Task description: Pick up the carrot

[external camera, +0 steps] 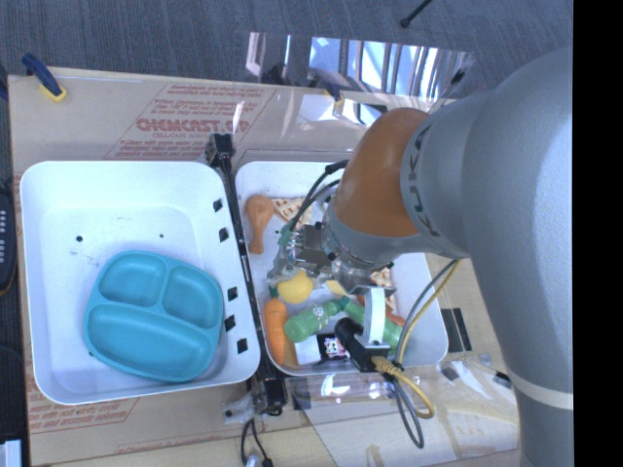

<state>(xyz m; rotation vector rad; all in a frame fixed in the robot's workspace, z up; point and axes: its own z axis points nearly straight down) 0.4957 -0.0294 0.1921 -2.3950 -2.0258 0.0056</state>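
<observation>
Right bin (255,178) (mostly arm-covered)

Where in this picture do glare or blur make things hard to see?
In the camera view, glare whitens the clear plastic sheet behind the bins; the big grey arm nearest the lens looks soft; the small orange carrot in the right white bin stays fairly sharp.

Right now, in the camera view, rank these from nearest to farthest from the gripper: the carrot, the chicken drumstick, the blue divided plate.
From the gripper:
1. Carrot, just below it in the right bin.
2. Chicken drumstick, upper left corner of that bin; close to the carrot's rank.
3. Blue divided plate, left bin.
</observation>
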